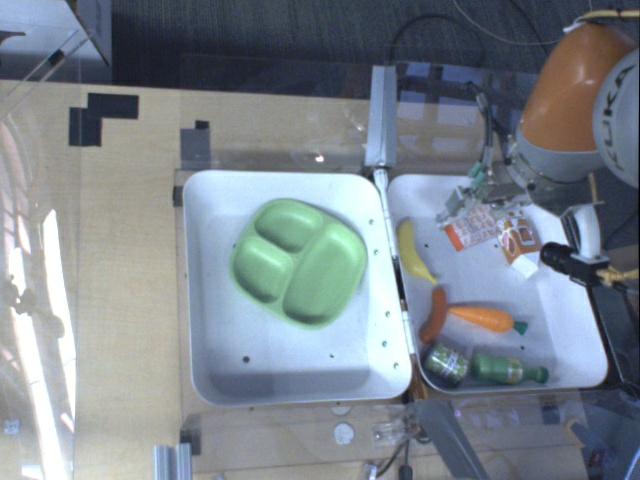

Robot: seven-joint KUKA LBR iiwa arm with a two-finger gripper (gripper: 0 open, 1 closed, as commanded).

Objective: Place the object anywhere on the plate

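A green three-compartment plate point(298, 261) lies in the left bin point(215, 368). In the right bin point(585, 363) are a yellow banana point(412, 253), a red sausage point(433, 314), an orange carrot point(483, 318), a tin can point(446, 364), a green bottle point(506, 370), a red-and-white packet point(472, 231) and an orange packet point(520, 238). My gripper point(480, 192) hangs low at the back of the right bin, just above the far edge of the red-and-white packet. Whether it touches the packet is unclear.
The grey arm with its orange band point(575, 83) reaches in over the right bin's back right corner. A black-and-white fitting point(575, 253) sticks out over the bin's right side. A metal divider point(380, 118) stands behind the two bins.
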